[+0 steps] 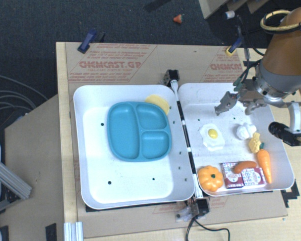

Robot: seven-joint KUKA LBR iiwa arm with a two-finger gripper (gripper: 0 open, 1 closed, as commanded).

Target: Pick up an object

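Note:
The right bin [200, 97] holds several toy foods: a fried egg [211, 134], a small white piece [245, 131], a yellow piece [255, 142], a carrot [264, 165], a sausage [244, 165] lying on a red packet [243, 178], and an orange pumpkin [210, 178]. My gripper [238, 108] hangs over the back of this bin, above and behind the egg and the white piece. Its fingers are spread open with nothing between them.
The left bin [90, 149] carries a blue divided plate [139, 130] with a yellow object [158, 102] tucked behind its far right corner. A black clamp [171, 76] sits where the bins meet at the back. A black cylindrical part of the arm [286, 132] juts over the right bin's right side.

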